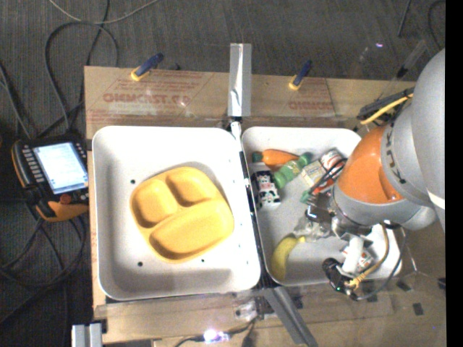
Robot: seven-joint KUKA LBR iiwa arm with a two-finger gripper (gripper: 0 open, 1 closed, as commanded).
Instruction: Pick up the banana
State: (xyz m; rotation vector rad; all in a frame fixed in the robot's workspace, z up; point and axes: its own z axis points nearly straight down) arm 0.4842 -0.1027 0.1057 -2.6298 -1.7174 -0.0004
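On your far left, off the bench, a handheld pendant with a lit screen lies on the dark floor. Moving right, the left bin holds one thing: a yellow divided tray, sitting near the middle and turned at a slant. A narrow divider separates it from the right bin. In that right bin, you find a small black-and-white carton against the left wall, with a carrot just above it at the back. A green bottle lies tilted beside the carrot, and a small can sits further right, close to the arm. The banana lies in the front part of the right bin, near its left wall, its upper end reaching toward the gripper. The gripper hangs just right of the banana under the orange band; you cannot tell from here how its claw stands. Two clamps hold the board at the back.
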